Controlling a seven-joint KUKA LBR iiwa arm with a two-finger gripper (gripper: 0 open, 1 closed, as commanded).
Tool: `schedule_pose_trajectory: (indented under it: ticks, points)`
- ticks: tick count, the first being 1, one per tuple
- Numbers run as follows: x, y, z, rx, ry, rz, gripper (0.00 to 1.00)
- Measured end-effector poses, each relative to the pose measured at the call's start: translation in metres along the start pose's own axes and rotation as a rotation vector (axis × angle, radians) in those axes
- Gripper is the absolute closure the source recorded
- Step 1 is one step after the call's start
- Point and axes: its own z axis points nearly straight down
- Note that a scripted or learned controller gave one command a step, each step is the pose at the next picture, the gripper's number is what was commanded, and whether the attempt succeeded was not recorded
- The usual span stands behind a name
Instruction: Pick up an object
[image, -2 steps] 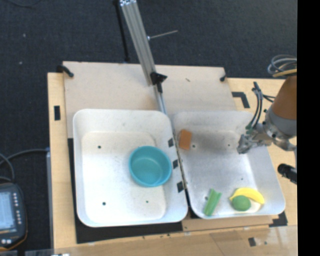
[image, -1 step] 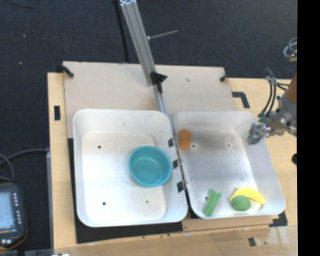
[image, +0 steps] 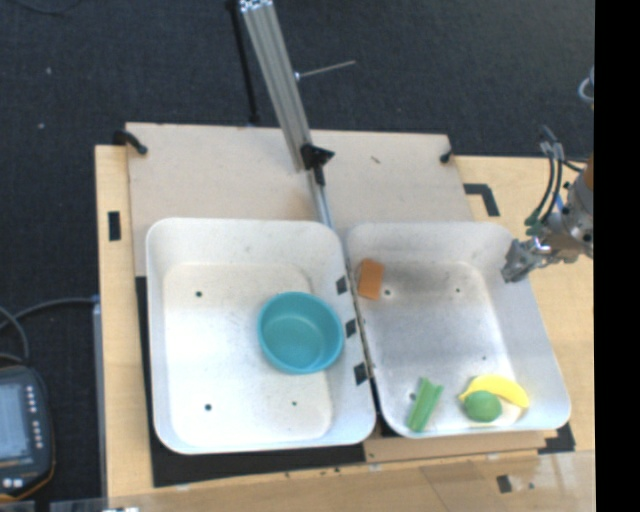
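Four things lie in reach across the two bins, and none is in my grip yet: a teal bowl (image: 300, 332) in the left bin (image: 180, 250), and in the right bin (image: 520, 330) an orange block (image: 370, 279) near its upper left corner, a green stick (image: 424, 404) and a green ball (image: 482, 406) resting against a yellow piece (image: 503, 390) along its lower edge. My jaws (image: 522, 260) hang at the right of the frame over the right bin's upper right rim; how far apart they stand I cannot tell, and I see nothing in them. I judge this the approach step: next I must choose a target, move over it, then descend and close. I can read no label or writing anywhere on the counter (image: 500, 185).
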Motion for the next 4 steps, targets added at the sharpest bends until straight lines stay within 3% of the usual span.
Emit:
schedule_pose_trajectory:
  ticks: [4]
  points:
    - [0.188,0.018,0.014,0.004,0.003,-0.004,1.00]
